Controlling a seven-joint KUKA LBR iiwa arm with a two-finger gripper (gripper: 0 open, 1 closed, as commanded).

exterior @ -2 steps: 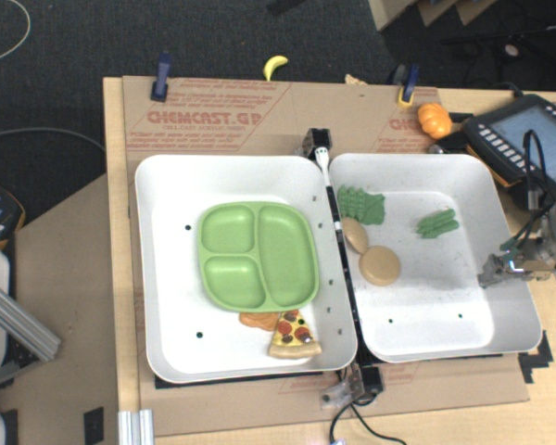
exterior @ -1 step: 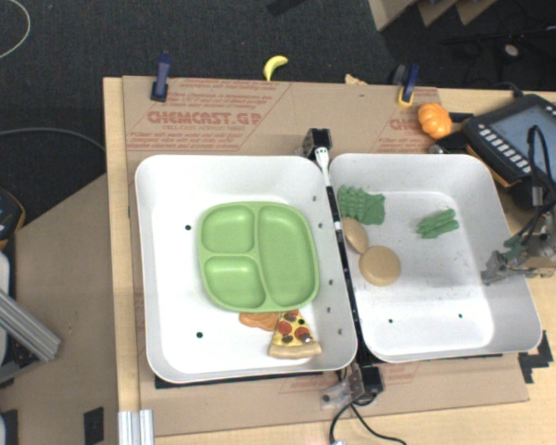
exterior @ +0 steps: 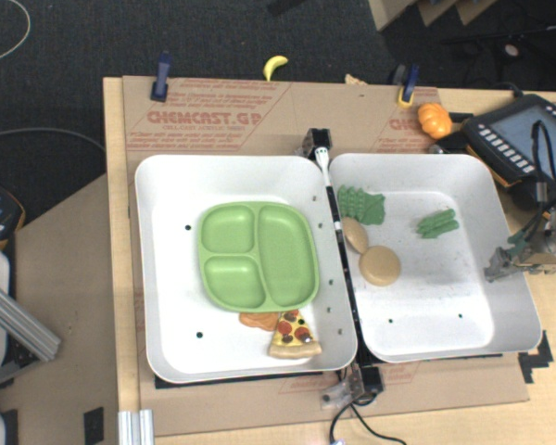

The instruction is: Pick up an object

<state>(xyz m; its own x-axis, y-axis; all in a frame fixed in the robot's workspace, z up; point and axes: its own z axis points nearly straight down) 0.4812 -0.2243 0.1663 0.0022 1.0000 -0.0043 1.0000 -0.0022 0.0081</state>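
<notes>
In the right bin (exterior: 463,327) several toy foods lie loose. A leafy green piece (exterior: 362,205) sits at the upper left, with a tan oval piece (exterior: 355,235) just below it. A round tan disc (exterior: 381,266) lies a little further down. A smaller green piece (exterior: 437,222) rests toward the middle right. My gripper (exterior: 511,260) shows as a small dark shape at this bin's right rim. It is well apart from every piece and nothing shows in it.
The left bin (exterior: 162,248) holds a green divided plate (exterior: 258,255), a pizza slice (exterior: 293,335) and an orange piece (exterior: 257,321) below the plate. On the bench behind are a small orange fruit (exterior: 435,119), a control pendant (exterior: 517,140) and a yellow banana (exterior: 275,65).
</notes>
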